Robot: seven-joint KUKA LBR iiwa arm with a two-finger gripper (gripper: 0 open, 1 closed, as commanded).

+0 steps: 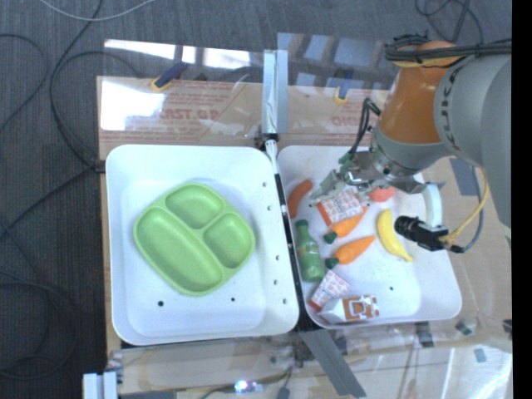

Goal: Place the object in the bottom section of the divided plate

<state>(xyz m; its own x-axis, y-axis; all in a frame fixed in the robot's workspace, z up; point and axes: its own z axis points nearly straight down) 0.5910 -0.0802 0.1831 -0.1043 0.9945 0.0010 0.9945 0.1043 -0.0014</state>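
Pincer [345, 181] hangs low in the right white bin [440, 293], over an orange-and-white snack packet [339, 208]; its grip state cannot be told. Nearby lie two orange carrots [353, 248], a yellow banana [391, 235] and a green bottle [308, 252]. Left bin holds the green divided plastic plate [194, 237].

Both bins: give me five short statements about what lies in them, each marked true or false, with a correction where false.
1. The green divided plate lies in the left bin. True.
2. Food already sits on the plate. False: its three sections are bare.
3. The yellow banana lies in the right bin. True.
4. The green bottle lies on the plate. False: it lies in the right bin, near the wall between the bins.
5. The gripper hangs over the left bin. False: it is over the right bin, above the toys.
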